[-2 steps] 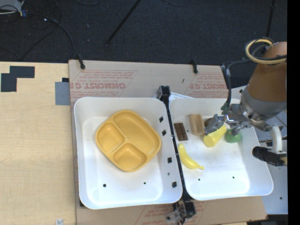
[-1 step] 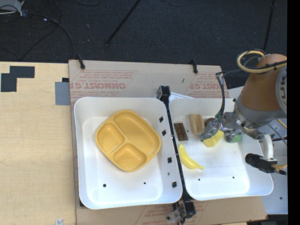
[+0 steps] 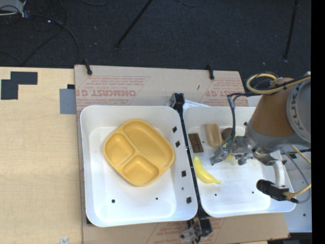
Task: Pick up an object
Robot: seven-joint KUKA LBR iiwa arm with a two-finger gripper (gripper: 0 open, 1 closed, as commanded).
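The left bin (image 3: 96,207) carries a yellow divided tray (image 3: 138,151). In the right bin (image 3: 238,207), a banana (image 3: 204,172) lies just left of and below the end effector (image 3: 223,155), which hovers near, apparently mid-approach. Whether it is wide or narrow, I cannot tell. Next comes descending squarely over the banana.

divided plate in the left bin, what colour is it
Yellow; the divided plate shows in the camera view.

The arm (image 3: 284,121) is grey, with a broad orange-brown band above its wrist. A yellow cable loops over its top and dark cables hang along its side. The gripper (image 3: 223,155) is grey metal, and a black, yellow-tipped piece sticks out below.
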